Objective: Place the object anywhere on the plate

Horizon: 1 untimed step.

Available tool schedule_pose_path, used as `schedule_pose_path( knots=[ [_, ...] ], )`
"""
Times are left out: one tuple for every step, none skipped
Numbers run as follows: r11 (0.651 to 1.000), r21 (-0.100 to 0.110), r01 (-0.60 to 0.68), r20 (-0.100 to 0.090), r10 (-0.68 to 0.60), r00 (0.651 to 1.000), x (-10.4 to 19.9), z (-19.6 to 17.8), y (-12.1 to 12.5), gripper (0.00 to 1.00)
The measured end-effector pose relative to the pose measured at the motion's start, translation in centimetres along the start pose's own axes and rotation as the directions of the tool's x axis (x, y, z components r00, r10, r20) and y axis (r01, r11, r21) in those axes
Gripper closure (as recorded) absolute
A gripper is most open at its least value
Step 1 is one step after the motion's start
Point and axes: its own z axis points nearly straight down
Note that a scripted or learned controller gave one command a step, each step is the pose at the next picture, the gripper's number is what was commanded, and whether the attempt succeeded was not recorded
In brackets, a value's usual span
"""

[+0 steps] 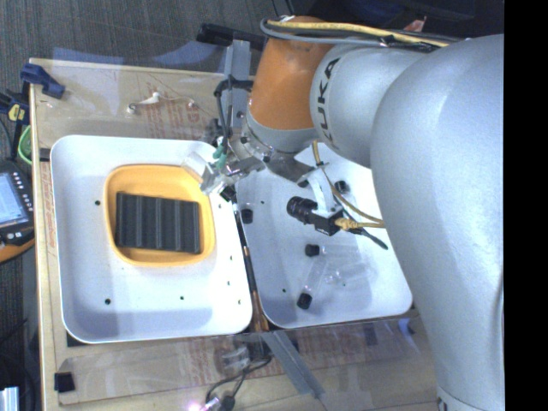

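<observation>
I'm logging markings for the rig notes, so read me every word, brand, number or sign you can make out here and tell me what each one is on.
"KUKA": dark letters running down the grey arm casing, beside the orange band; the lower letters are partly cut off.
The handheld device at the left edge has a lit screen, too small and blurred to read.
Nothing readable on the plate or the bins.

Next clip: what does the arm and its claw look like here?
Bulky rounded grey arm with an orange band above the wrist and dark KUKA lettering. Cables run along it. The claw is small, pale metal with a greenish part.
</observation>
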Motion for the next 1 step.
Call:
schedule_pose_path(
  knots=[
    [1.0, 0.0, -0.001, 0.0, 0.001, 1.0, -0.04, -0.01, -0.01, 0.0]
  ],
)
